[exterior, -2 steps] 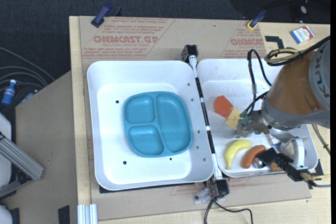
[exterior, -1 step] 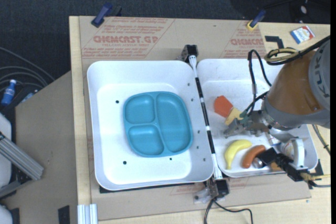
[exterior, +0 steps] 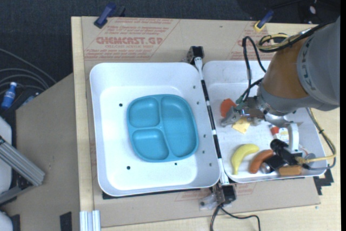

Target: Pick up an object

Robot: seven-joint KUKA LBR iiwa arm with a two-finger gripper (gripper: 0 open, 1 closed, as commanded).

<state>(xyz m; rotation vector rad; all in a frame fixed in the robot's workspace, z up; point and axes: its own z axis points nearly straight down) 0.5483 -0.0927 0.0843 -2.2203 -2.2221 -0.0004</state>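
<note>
Near edge of right white bin [exterior: 227, 70]: curved yellow plastic banana [exterior: 243, 157], brown sausage-shaped toy [exterior: 260, 159]. Further off, metal two-finger gripper [exterior: 235, 114] low between red round piece [exterior: 227, 107] and pale yellow chunk [exterior: 241, 126], probably to grasp; opening impossible to tell.

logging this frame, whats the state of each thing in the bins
blue plate: upright in the left bin, nothing in its compartments
banana: lying flat in the right bin
orange sausage: lying beside the banana
claw: low over a yellow piece
</note>
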